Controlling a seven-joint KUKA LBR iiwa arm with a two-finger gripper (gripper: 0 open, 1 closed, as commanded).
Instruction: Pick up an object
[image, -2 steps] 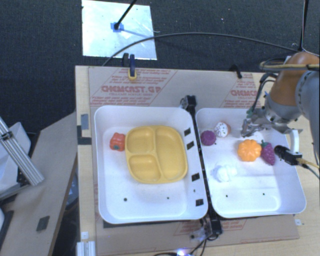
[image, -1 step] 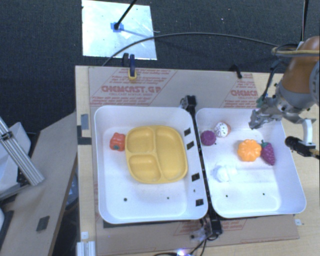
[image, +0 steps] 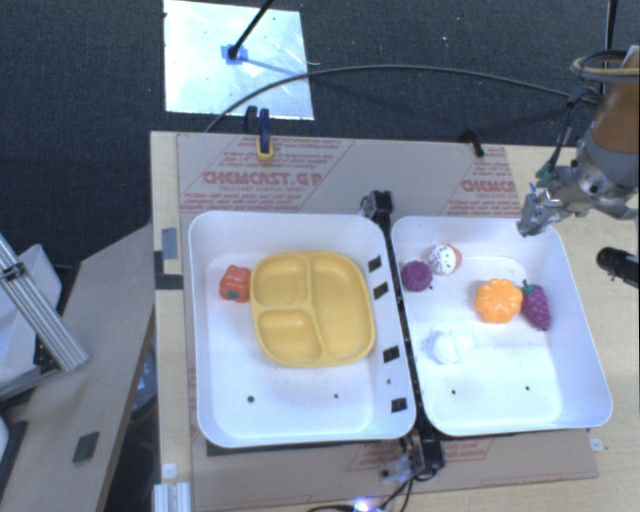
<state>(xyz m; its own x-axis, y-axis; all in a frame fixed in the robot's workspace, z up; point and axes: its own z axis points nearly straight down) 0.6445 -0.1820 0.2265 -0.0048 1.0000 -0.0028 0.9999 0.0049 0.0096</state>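
Gripper (image: 532, 222): above the far rim of the right bin (image: 575, 400); whether its fingers are open or closed cannot be told at this size. Nothing visibly held.
Candidates, all nearer the camera than the fingers: pumpkin (image: 498, 300), touching grapes (image: 536, 306); spotted ball (image: 444, 260) beside purple ball (image: 415, 275).
Risk: touching neighbours could cause a nudged or double grasp; round shapes may roll out.

The worktop (image: 330, 165) carries two shallow white bins side by side, the left bin (image: 215, 400) touching the right bin (image: 570, 400).
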